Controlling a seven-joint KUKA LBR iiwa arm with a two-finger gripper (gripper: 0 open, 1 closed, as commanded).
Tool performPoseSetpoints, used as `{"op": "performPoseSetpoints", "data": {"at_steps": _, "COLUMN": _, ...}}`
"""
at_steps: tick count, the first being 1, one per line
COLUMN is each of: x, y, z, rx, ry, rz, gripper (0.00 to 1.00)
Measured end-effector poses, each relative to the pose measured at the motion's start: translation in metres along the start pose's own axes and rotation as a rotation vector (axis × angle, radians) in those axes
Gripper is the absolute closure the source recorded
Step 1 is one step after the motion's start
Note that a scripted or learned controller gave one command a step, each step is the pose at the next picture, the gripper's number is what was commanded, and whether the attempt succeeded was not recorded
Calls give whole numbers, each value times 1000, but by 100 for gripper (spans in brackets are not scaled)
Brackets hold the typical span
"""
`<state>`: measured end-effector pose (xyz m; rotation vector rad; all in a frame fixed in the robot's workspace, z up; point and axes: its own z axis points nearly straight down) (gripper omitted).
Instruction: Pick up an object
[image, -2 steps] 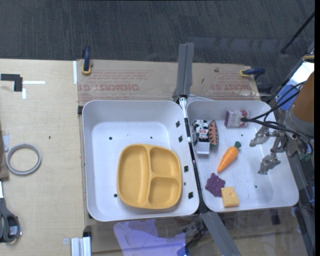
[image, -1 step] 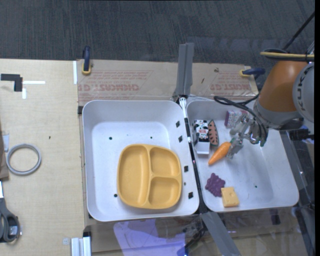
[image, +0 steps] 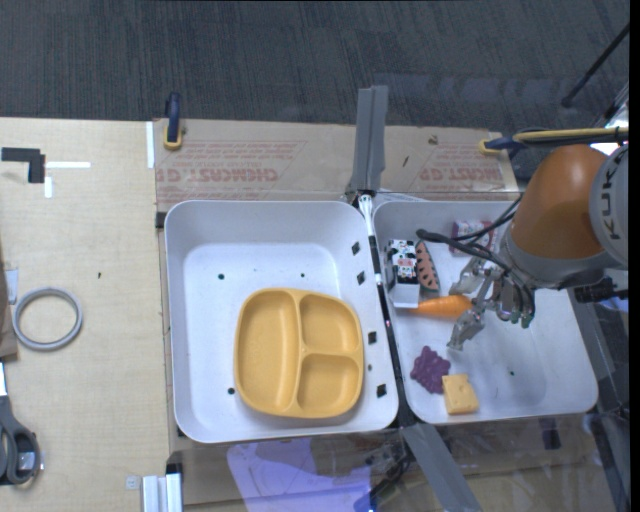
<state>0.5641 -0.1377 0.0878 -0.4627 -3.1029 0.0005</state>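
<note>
The grey arm with its glossy orange band reached in over the right shallow white plastic bin (image: 560, 385), its metal end effector (image: 468, 322) hanging low above the bin floor. Whether the end effector was wide or narrow could not be told. A smooth, tapered orange carrot-shaped toy (image: 440, 307) lay just beside the end effector's left; contact could not be judged. Near it, against the bin's left wall, sat a small white boxy item with dark print (image: 403, 270) and a ribbed reddish-brown piece (image: 428, 266). Lower down lay a knobbly purple grape-like cluster (image: 431, 370), touching or just beside a yellow, porous square block (image: 460, 394). In the left white bin (image: 200, 300) rested a rounded yellow plastic plate with three compartments (image: 298, 352). A grey ring (image: 44, 318) lay on the pale wooden counter (image: 90, 420)
</note>
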Motion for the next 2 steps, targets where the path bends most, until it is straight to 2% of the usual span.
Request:
{"op": "performPoseSetpoints", "data": {"at_steps": 1, "x": -1, "y": 1, "z": -6, "rx": 2, "ry": 1, "rz": -3, "gripper": 100}}
{"op": "performPoseSetpoints", "data": {"at_steps": 2, "x": 3, "y": 68, "z": -100, "rx": 1, "ry": -2, "rz": 328, "gripper": 100}}
